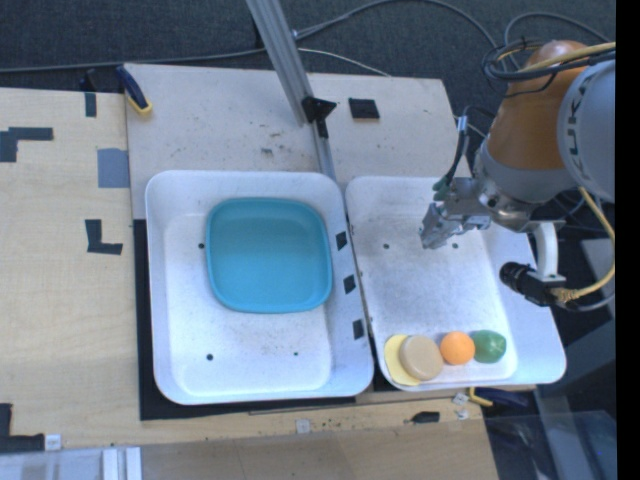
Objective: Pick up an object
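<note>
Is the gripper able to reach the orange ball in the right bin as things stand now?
Probably yes. The gripper is over the right bin, with bare floor between it and the orange ball. The tan disc and green ball crowd its sides.

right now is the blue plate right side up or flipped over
Right side up: the blue plate in the left bin shows a raised rim around a sunken centre, lying flat.

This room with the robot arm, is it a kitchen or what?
Probably a robot lab, not a kitchen. A grey arm reaches over two white bins on a taped-up wooden bench, with loose cables behind and toy-like food for picking practice.
</note>
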